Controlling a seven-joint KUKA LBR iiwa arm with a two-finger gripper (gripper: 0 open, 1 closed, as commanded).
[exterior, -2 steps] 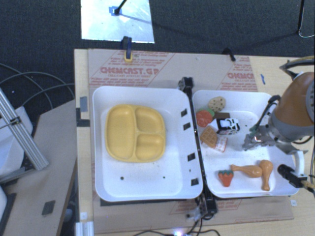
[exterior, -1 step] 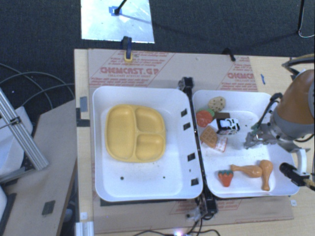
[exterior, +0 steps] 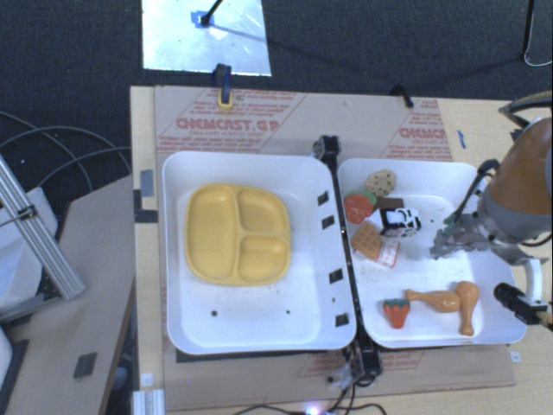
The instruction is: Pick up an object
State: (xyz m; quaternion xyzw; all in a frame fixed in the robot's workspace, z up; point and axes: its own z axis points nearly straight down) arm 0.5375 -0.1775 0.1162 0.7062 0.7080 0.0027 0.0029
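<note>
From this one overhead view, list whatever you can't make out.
- Gripper: small and blurred in the camera view; open or shut cannot be told.
- Arm: cut off by the right edge.
- Black-and-white toy: too small to identify.
- Right bin: its right rim is hidden under the arm.

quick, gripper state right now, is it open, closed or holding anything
Two-finger gripper: cannot be told whether open or closed; it sits low over the shallow white right bin, with nothing visible between it, apart from the black-and-white toy.
</note>
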